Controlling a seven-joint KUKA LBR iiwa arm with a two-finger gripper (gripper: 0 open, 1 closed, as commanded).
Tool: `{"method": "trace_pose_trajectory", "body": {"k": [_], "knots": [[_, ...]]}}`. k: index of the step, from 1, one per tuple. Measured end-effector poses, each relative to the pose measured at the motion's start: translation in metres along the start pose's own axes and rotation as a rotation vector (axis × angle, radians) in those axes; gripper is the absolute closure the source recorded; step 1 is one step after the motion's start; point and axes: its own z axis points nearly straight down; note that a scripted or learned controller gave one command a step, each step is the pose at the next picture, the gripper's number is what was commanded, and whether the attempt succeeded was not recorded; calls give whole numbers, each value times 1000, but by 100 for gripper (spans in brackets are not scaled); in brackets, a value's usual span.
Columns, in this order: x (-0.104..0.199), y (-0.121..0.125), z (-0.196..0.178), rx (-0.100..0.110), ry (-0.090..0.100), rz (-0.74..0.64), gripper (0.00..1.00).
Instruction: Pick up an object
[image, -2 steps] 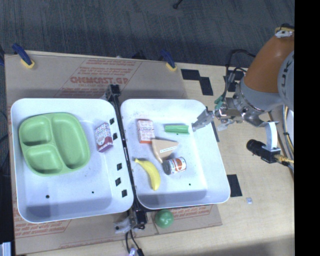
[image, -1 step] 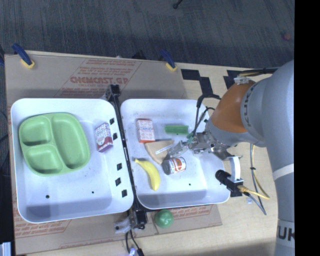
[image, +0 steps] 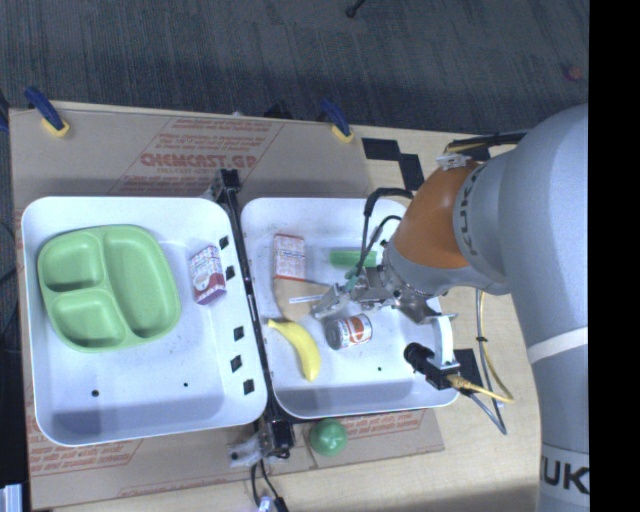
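Note:
The right bin (image: 300, 398) holds a yellow banana (image: 299, 347), a small can on its side (image: 348, 331), a white and orange box (image: 289, 257), a flat tan piece (image: 298, 291) and a green object (image: 350, 258) partly hidden by the arm. My gripper (image: 340, 299) hangs low over the middle of this bin, just above the can and right of the tan piece. Nothing is visibly held in it. The grey arm with its orange band (image: 435, 225) covers the bin's right side.
The left bin (image: 120, 410) holds a green divided plate (image: 107, 285) and a small red and white carton (image: 207, 273). A green ball (image: 327, 436) lies on the cardboard in front of the bins. Blue clamps (image: 46, 110) sit at the back edge.

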Motion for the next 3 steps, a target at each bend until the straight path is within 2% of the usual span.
{"method": "trace_pose_trajectory", "body": {"k": [1,2,3], "knots": [[-1,0,-10,1,-1,-2,100],[23,-54,-121,-6,-1,3,100],[-9,-72,-116,-4,-1,4,100]]}}
